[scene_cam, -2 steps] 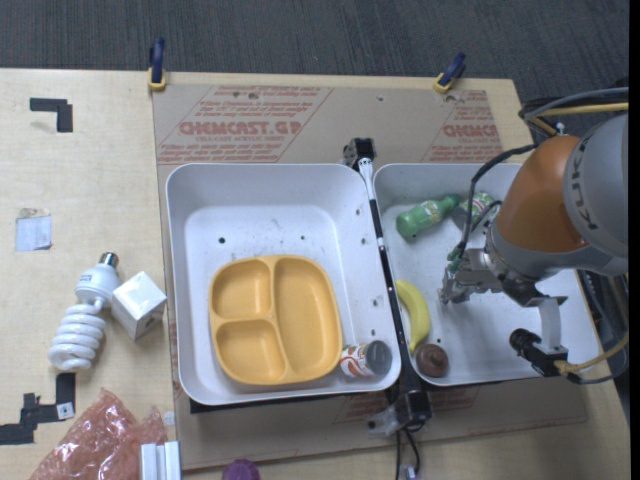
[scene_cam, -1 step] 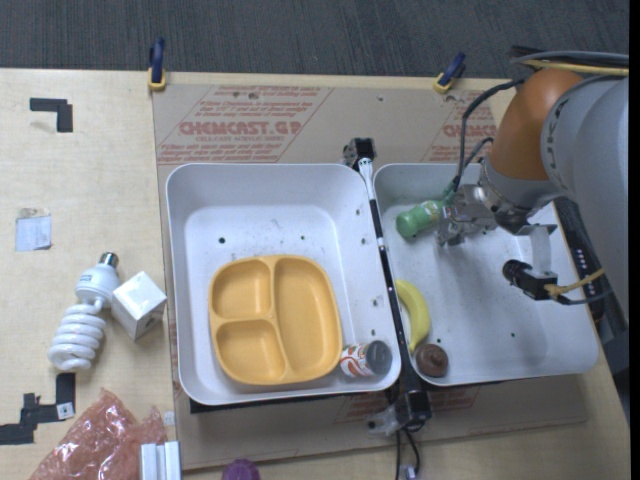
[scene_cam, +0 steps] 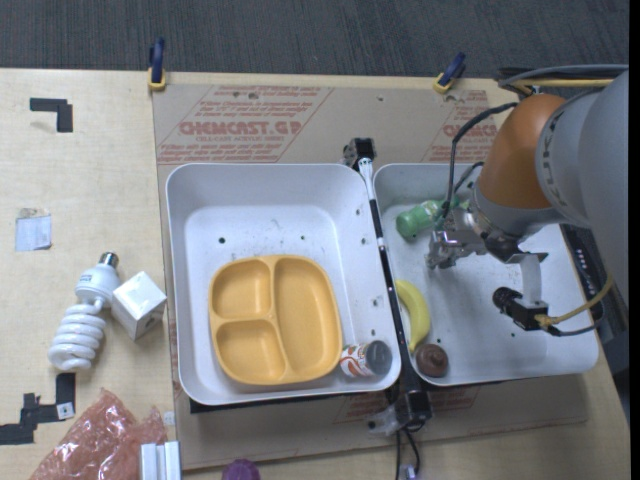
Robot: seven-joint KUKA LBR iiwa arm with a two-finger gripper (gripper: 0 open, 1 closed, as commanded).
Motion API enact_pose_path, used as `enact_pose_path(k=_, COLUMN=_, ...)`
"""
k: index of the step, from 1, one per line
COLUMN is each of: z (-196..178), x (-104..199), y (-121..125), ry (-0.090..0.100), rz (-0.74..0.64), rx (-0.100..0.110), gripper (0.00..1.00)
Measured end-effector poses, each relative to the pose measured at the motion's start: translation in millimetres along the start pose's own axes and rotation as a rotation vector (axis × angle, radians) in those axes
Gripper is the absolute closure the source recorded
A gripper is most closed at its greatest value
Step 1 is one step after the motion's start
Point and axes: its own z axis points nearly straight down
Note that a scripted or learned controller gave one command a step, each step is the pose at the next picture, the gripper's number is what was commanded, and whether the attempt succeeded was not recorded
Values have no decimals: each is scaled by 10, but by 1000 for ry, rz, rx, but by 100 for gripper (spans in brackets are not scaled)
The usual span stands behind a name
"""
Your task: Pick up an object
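I've got the arm (scene_cam: 560, 158) coming in from the right over the right bin (scene_cam: 480, 363), orange band sitting above the wrist. Left bin (scene_cam: 190, 198) holds a yellow divided plate (scene_cam: 275, 318) and a small can (scene_cam: 362, 360) lying at its lower right corner, against the wall between the bins.

Right bin has three candidates: a green bottle (scene_cam: 415, 218) near the top left, a banana (scene_cam: 414, 313) along the left wall, and a brown round thing (scene_cam: 432, 360) at the bottom left.

The gripper (scene_cam: 445, 251) hangs low in the right bin, just beside the green bottle. Can't tell if it's spread or pinched, too blurred and partly hidden by the wrist. Nothing visibly between them, so I'm not calling a hold.

Key relation: the bottle lies up and left of the gripper tip, very near, maybe touching, can't say. Its long axis runs roughly left to right. The banana lies below and left of the tip, long axis running top to bottom along the wall. My guess is the bottle is the target, being closest.

Outside the bins, on the left of the bench: a spiral light bulb (scene_cam: 82, 318) and a white cube (scene_cam: 138, 304).
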Motion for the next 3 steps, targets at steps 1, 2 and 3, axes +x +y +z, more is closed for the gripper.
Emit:
enact_pose_path(k=1, z=1, x=-21, y=-488, ry=0, rz=1, rx=0, gripper=0)
enact_pose_path(k=2, z=-3, x=-89, y=-68, ry=-1, rz=-2, rx=-2, gripper=0)
enact_pose_path(k=3, z=-3, x=-24, y=286, ry=-1, rz=-3, rx=-2, gripper=0)
